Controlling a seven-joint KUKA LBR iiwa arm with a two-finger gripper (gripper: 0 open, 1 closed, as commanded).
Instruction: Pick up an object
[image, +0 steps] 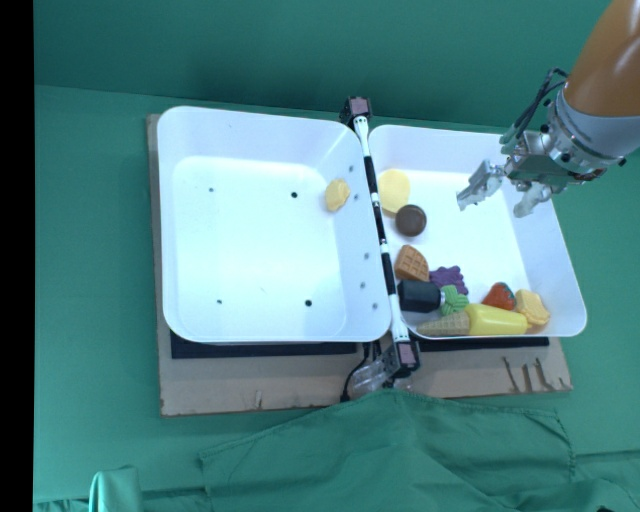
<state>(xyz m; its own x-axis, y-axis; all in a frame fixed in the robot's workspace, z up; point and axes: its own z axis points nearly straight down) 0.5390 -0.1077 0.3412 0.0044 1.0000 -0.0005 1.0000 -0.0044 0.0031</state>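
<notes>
Hovering over the right bin (560, 262), gripper (503, 198) spread wide and holding nothing.
Toys crowd the bin's near-left corner, cookie (410, 219) nearest; 1 yellow piece (337, 195) rests in the left bin (200, 130).

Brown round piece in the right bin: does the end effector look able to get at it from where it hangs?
Probably yes. The end effector, fingers spread, hangs over the right bin, and the brown round piece lies apart from its neighbours, with bare floor between the two.
</notes>
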